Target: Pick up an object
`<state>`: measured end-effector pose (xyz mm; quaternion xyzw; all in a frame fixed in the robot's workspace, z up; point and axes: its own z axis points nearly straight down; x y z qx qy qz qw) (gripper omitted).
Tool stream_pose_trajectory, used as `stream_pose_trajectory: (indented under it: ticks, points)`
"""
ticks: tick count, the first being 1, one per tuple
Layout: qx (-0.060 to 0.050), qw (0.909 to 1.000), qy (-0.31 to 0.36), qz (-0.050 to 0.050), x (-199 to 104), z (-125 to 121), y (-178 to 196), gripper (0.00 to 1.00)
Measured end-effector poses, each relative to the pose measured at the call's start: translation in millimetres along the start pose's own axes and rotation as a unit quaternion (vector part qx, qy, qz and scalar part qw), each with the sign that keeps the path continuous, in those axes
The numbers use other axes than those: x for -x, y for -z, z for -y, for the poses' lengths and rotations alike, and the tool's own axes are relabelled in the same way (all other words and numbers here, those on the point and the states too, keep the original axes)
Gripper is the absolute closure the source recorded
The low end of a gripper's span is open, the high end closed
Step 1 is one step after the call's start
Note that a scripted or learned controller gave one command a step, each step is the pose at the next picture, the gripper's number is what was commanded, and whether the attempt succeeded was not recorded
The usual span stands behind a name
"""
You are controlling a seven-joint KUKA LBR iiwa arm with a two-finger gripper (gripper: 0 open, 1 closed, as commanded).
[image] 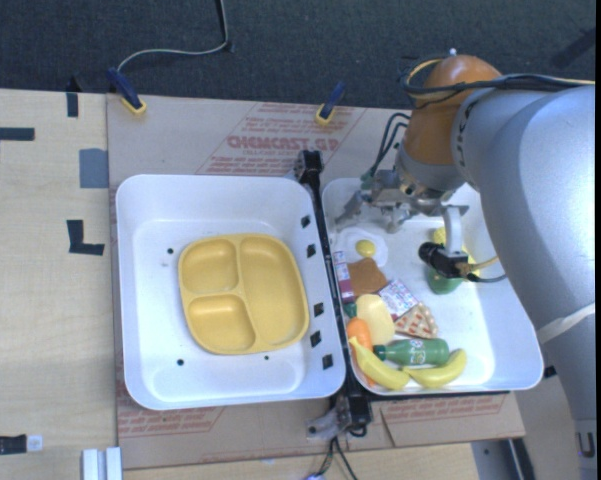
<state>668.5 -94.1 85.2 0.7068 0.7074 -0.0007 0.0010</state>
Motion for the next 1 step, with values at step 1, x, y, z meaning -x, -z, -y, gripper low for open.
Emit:
stream_pose_trajectory:
  ticks: [1]
  points:
    - [0.0, 1.0, 0.0, 0.0, 1.3, -0.1, 0.0, 0.0]
